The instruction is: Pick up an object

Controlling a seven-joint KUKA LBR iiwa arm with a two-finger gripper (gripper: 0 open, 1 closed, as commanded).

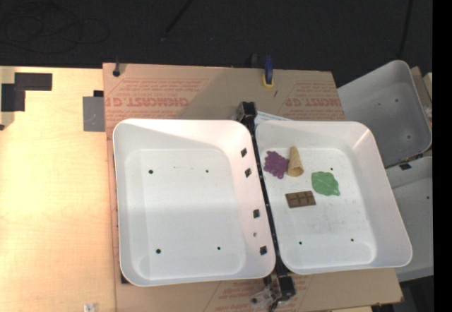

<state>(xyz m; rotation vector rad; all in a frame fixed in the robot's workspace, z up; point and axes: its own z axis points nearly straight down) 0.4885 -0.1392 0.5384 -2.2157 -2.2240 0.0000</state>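
Right bin — four small objects

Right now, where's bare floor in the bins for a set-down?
Left bin: whole floor bare. Right bin: front half free, below the chocolate bar. Crowded at its back-left, where purple grapes, cone, green leaf and the bar cluster.

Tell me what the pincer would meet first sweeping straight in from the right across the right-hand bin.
Probably the flat green blob, the rightmost item in the right-hand white bin; a line nearer the camera would meet the brown chocolate bar instead.
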